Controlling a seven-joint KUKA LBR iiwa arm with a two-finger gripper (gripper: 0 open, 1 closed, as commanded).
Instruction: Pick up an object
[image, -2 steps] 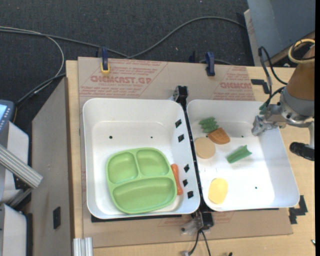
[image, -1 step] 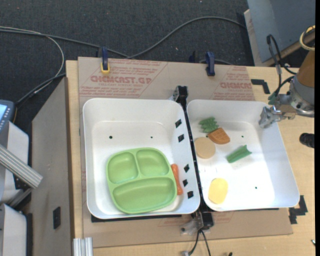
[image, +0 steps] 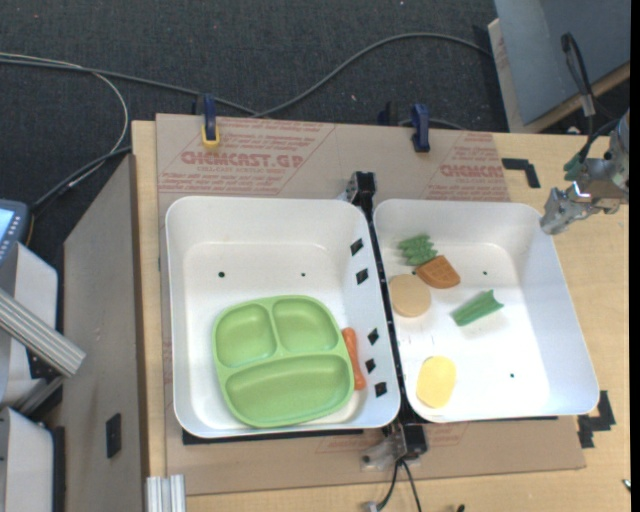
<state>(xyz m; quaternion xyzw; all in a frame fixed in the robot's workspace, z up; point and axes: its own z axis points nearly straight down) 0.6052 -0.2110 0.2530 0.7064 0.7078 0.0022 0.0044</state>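
Camera view: pincer (image: 556, 213) hovers off the right bin's (image: 560, 300) three-o'clock rim, grip unreadable; green stick (image: 476, 308) lies well apart toward eight o'clock.

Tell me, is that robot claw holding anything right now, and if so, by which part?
Nothing is held. The metal two-finger gripper sits at the right white bin's far right corner with nothing between its fingers; the small toy pieces lie in that bin.
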